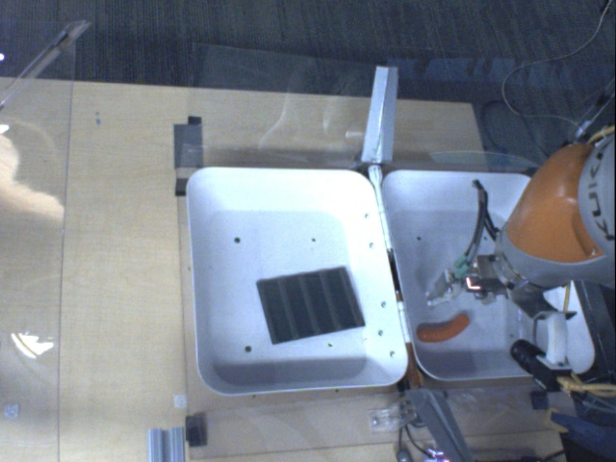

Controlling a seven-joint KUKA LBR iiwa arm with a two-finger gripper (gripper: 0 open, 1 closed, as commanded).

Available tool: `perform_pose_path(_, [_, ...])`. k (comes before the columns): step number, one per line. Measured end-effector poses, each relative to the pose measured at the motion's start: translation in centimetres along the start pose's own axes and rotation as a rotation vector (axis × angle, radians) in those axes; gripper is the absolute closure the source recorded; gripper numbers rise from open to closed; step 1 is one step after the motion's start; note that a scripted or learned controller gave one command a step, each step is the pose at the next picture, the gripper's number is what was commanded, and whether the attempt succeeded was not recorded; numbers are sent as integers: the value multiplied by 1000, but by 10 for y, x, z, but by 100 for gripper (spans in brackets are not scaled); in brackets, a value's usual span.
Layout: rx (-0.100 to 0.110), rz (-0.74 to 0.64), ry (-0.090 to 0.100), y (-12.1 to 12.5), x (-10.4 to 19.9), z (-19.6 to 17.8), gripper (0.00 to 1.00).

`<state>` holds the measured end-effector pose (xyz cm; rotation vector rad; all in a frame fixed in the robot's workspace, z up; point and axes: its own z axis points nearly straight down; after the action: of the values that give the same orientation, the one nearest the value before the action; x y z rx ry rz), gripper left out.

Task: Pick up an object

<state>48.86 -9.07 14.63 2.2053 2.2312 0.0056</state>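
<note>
Camera view: arm's gripper (pixel 460 282) low in the right bin (pixel 423 210) at frame right, finger state can't tell, orange sausage-shaped object (pixel 443 330) lying just below it on the bin floor, dark ribbed mat (pixel 310 304) in the left bin (pixel 231 200).
</note>
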Motion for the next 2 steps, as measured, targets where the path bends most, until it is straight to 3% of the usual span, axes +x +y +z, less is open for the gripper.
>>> perform_pose_path(1, [-7,-117,1,2,-12,56,0])
perform_pose_path(2, [-11,5,-3,3,-5,56,0])
